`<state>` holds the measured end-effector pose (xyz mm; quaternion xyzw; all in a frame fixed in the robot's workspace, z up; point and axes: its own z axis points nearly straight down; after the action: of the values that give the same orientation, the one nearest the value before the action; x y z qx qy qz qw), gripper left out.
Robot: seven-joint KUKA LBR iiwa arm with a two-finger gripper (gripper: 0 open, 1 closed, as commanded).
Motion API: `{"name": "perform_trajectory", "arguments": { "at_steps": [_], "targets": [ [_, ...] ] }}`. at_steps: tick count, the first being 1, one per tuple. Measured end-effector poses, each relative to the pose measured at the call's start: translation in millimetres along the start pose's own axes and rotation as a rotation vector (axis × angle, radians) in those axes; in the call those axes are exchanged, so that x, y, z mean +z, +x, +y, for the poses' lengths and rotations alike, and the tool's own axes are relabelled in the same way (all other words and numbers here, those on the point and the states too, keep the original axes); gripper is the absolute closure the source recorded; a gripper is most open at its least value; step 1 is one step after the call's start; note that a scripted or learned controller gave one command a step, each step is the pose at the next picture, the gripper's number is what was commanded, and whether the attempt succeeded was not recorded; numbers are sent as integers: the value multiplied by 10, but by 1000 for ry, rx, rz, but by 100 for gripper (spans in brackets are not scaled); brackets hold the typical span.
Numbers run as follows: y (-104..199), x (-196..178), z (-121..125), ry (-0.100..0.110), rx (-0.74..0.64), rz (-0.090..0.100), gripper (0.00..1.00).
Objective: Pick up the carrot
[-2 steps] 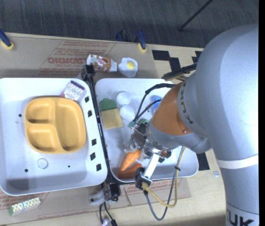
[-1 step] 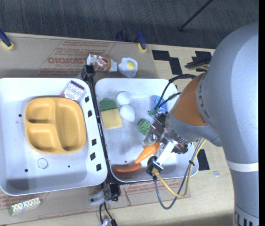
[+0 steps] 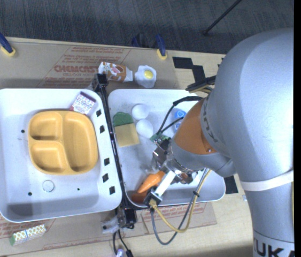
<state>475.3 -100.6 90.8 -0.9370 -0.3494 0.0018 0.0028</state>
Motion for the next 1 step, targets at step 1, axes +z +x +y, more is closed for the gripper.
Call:
{"name": "perform_trajectory", "arguments": {
  "at_steps": [1],
  "targets": [
    [62,-2,-62,-3,104,1,100]
  ]
}}
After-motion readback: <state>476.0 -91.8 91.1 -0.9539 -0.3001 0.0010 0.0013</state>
